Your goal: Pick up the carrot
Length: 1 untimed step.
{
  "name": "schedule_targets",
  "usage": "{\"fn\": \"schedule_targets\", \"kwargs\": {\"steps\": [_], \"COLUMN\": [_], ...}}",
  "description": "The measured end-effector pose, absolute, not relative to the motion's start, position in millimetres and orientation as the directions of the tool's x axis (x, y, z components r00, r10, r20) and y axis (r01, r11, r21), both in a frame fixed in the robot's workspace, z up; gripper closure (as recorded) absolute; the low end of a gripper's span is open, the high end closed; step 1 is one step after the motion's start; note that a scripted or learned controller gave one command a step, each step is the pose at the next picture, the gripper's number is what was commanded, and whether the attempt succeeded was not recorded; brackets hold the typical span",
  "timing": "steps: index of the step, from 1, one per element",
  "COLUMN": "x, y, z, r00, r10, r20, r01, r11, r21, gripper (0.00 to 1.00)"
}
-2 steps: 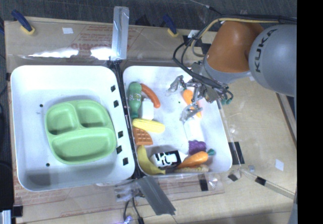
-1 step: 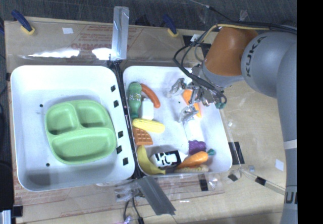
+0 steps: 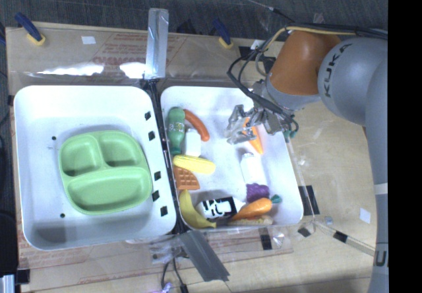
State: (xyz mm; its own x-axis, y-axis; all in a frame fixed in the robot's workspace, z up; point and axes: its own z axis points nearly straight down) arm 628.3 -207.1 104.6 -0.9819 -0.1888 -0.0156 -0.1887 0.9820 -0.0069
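A carrot (image 3: 257, 208) with a green top lies at the front of the right bin (image 3: 290, 173), next to a purple grape bunch (image 3: 258, 191). My gripper (image 3: 245, 124) is in the back right part of that bin, well behind this carrot. A small orange cone-shaped piece (image 3: 254, 142) shows between its metal fingers (image 3: 235, 120) and sticks out below them, its tip pointing to the front. The gripper looks shut on this piece. Whether the piece is lifted off the bin floor I cannot tell.
The right bin also holds a green vegetable (image 3: 175, 127), an orange-red sausage (image 3: 198, 125), a corn cob (image 3: 194, 164), a waffle (image 3: 186, 181), a banana (image 3: 191, 212), a white bottle (image 3: 248, 167) and a black-and-white card (image 3: 219, 206). A green divided plate (image 3: 104, 169) lies in the left bin (image 3: 33, 113).
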Motion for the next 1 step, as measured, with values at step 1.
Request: {"fn": "schedule_targets", "kwargs": {"steps": [1], "x": [628.2], "y": [-207.1], "z": [104.4], "r00": [-0.982], "r10": [-0.189], "r20": [-0.015], "r01": [-0.189], "r11": [0.982], "r21": [-0.007], "gripper": [0.0]}}
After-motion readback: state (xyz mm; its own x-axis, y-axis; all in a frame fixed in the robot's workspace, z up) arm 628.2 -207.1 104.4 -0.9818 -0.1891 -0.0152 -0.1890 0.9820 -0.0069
